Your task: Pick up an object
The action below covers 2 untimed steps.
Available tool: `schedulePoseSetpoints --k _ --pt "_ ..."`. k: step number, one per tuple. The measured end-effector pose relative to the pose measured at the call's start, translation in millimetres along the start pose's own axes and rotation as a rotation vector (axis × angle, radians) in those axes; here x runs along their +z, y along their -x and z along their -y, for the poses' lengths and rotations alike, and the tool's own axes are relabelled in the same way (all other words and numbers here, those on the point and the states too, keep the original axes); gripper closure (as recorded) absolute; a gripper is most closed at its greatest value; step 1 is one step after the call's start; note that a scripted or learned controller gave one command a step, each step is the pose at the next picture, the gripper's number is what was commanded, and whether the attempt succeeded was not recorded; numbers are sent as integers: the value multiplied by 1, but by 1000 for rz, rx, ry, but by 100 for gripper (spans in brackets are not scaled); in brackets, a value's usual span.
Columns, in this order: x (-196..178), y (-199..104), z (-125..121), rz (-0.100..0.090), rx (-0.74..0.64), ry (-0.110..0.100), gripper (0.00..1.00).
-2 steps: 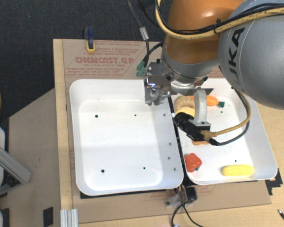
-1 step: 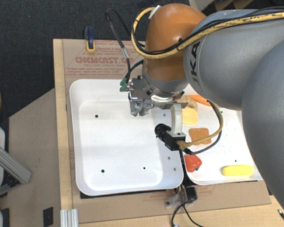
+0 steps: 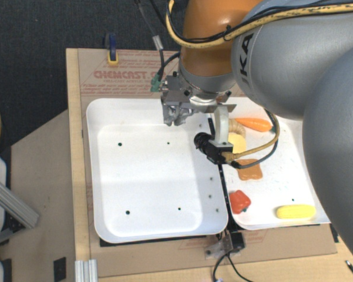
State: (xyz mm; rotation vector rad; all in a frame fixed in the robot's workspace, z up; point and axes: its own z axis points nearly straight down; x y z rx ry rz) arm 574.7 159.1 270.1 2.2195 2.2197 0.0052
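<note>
A grey robot arm with an orange band reaches in from the right over a worktop (image 3: 82, 157) carrying two shallow white plastic bins side by side. Its jaws (image 3: 176, 117) hang over the far edge of the left-hand white bin (image 3: 147, 175), near that bin's inner corner. Whether the jaws are spread or closed cannot be told from this slanted overhead view; nothing can be seen held between them.

Every object that could be picked lies to the right of the jaws, in the right-hand white bin (image 3: 282, 157). An orange carrot-shaped toy (image 3: 254, 124) sits near the jaws, at about their level. A pale yellow block (image 3: 238, 143) lies just below it, partly hidden by a black cable. A flat orange-brown piece (image 3: 250, 172) rests nearer the camera, then a small red rounded toy (image 3: 240, 201) beside the divide between the bins, and a yellow oblong piece (image 3: 295, 212) well apart from the jaws, toward the near right corner.

The part of the left bin directly under and beside the jaws shows plain white floor with a few dark dots.

Judging by this, the pick is not yet done: no object is lifted, and the approach, the grasp and the lift all appear to remain.
</note>
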Motion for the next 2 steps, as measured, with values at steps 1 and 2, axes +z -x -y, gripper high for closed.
schedulePoseSetpoints --k 1,2 --pt "48 -21 7 1 -1 -10 100" --pt "10 -30 12 -1 -2 0 100"
